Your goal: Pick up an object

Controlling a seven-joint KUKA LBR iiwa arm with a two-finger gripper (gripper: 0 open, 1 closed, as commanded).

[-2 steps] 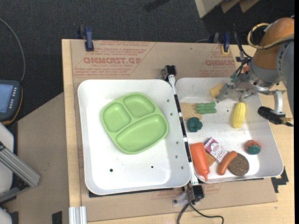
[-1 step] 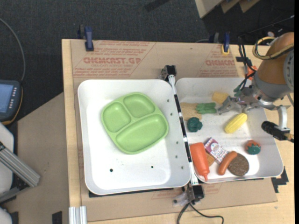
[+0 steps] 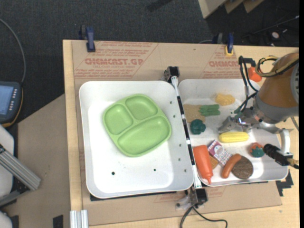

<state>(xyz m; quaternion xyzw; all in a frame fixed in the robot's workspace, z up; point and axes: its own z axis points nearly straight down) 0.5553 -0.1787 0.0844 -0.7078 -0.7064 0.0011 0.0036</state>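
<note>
Nearest you in the right bin lie one carrot, one sausage, one brown disc and one small card. Beyond them one corn cob sits just below the jaws; you cannot tell whether they are apart. Farther off lie one green block and one yellow piece. The left bin holds one green divided plate.

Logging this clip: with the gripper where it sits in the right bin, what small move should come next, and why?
Probably a short descent onto the yellow corn cob. The gripper sits just above it in the right bin, and the cob lies apart from the green block and the small packet, so it looks the easiest target. Whether the fingers are open is unclear.
</note>
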